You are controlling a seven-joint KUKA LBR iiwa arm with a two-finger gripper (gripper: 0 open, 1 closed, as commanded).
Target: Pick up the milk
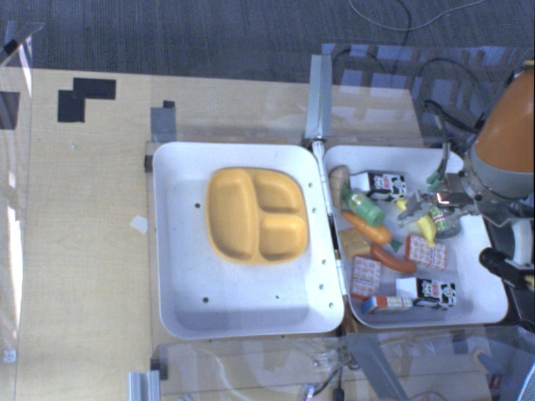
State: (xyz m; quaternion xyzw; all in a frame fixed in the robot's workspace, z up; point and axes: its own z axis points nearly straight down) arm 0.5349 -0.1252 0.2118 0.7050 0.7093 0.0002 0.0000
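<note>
A: Where's the milk sitting? Quick.

B: 2 cartons are lying in the right bin (493,312). 1 milk carton (378,184) is lying at the bin's 11 o'clock, cow-patch print showing. A second milk carton (426,290) is lying at 6 o'clock, just beside a red-and-white packet (386,304).

A: Gripper?

B: The gripper (435,203) is hanging over the bin's 1 o'clock area, above a yellow item (426,227) that looks like a banana. Open or closed, I cannot tell; nothing is showing as gripped.

A: How should the pick be going?

B: I'm judging the upper carton is the nearer target, sitting at the gripper's 9 o'clock. The green bottle (366,207) and carrot (366,226) are crowding it at its 6 o'clock, so coming straight down across the carton's short side is looking safest.

A: Any readable labels?

B: Only black-and-white cow markings; the text is too small. The yellow divided tray (255,214) in the left bin (180,307) is carrying no writing.
</note>
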